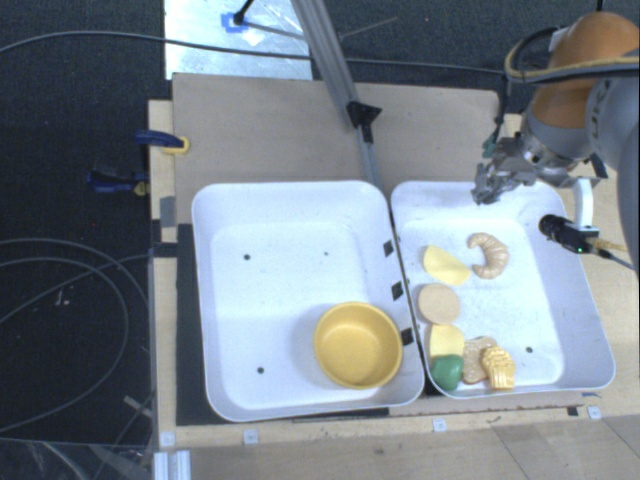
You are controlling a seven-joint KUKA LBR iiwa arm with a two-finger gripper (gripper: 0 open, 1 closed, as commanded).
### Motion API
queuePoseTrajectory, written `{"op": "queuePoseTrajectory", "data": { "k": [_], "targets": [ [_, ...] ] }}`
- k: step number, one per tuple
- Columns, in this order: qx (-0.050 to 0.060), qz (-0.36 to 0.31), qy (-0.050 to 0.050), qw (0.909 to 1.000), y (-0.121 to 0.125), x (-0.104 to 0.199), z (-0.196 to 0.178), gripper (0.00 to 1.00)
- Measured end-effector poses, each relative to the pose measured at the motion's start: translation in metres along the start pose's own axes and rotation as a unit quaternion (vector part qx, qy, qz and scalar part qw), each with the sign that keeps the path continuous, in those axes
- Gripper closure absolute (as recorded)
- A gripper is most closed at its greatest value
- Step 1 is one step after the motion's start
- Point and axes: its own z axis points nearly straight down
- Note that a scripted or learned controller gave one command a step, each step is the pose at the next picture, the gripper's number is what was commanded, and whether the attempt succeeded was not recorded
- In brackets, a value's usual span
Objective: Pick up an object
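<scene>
While nothing sits between its fingers, the scene reads from the near edge back as follows.

Near rim: the counter [330, 438] shows as a pale strip below both bins.
Right bin, near corner: a green piece [447, 371] lies against the front wall of the right bin [585, 323], with a yellow block [446, 341] touching it just behind.
Beside those: a yellow ridged piece [498, 367] and a tan ridged piece [476, 356] lie pressed together, just right of the green piece.
Left bin: a yellow bowl [358, 344] stands upright in the near right part of the left bin [240, 268], close to the wall between the bins.
Right bin, middle: a tan disc [438, 304] lies flat near the dividing wall, behind the yellow block.
Farther back: a pale yellow wedge [445, 265] lies just behind the disc, and a croissant [489, 254] lies to its right, close but apart.
Hand: the hand [489, 190] hangs over the far edge of the right bin, behind the croissant and apart from it; whether its fingers are wide or narrow I cannot tell, as they are dark and small here.
Arm: the arm [585, 78], grey with an orange band, reaches in from the right.
Far side: a grey pole [330, 53] slants across the brown board behind the bins, and a blue and yellow clamp [150, 158] grips the board's left edge.
</scene>
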Motion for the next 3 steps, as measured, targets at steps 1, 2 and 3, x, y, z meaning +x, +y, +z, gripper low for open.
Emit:
{"op": "queuePoseTrajectory", "data": {
  "k": [1,2,3],
  "targets": [
    [0.0,0.002,0.0,1.0,0.001,-0.01,-0.059,1.0],
    [0.002,0.0,0.0,1.0,0.002,-0.009,-0.072,1.0],
    [0.005,-0.001,0.001,1.0,-0.03,0.036,-0.071,1.0]
  ]
}}
